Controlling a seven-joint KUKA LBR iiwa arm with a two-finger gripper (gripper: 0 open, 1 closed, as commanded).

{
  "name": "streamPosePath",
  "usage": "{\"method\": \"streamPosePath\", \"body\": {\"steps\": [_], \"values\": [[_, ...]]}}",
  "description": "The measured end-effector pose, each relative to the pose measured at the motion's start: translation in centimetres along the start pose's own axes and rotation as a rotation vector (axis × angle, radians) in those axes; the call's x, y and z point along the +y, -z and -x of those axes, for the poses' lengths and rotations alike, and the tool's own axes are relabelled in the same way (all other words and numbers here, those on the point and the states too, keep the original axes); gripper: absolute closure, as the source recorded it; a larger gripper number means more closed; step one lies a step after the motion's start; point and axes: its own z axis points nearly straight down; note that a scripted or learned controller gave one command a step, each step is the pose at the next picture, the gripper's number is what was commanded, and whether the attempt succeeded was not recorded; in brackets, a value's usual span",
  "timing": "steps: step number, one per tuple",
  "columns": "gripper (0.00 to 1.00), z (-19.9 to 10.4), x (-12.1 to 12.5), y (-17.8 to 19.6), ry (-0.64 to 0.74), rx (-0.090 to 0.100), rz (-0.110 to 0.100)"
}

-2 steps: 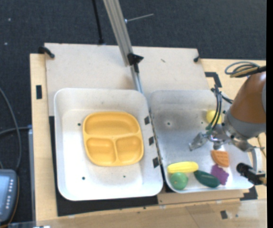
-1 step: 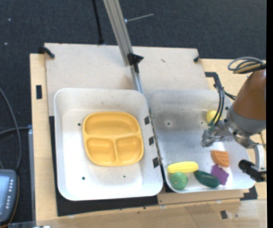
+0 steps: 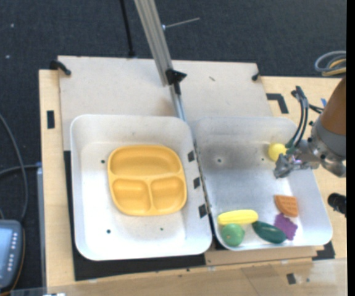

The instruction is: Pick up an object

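Observation:
My gripper (image 3: 283, 166) hangs over the right bin (image 3: 239, 165) near its right side, just below and right of a small yellow ball (image 3: 276, 150). Nothing shows between its fingers. Along the bin's front lie a yellow banana-shaped piece (image 3: 238, 217), a green round fruit (image 3: 231, 233), a dark green piece (image 3: 268, 232), a purple piece (image 3: 286, 226) and an orange piece (image 3: 286, 205).
The left bin (image 3: 91, 227) holds a yellow divided plate (image 3: 146, 179). A slanted metal pole (image 3: 155, 36) rises behind the bins. The arm with its orange band (image 3: 334, 119) comes in from the right, with cables beside it.

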Motion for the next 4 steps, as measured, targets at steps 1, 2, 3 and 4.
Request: {"method": "streamPosePath", "body": {"steps": [1,2,3,4], "values": [[1.00,0.1,0.2,1.9,0.000,0.002,-0.005],[1.00,-5.3,1.7,3.0,0.006,0.004,-0.004],[1.00,-10.8,3.0,2.3,0.005,0.004,-0.008],[1.00,-16.8,5.3,2.8,0.006,0.005,-0.007]]}}
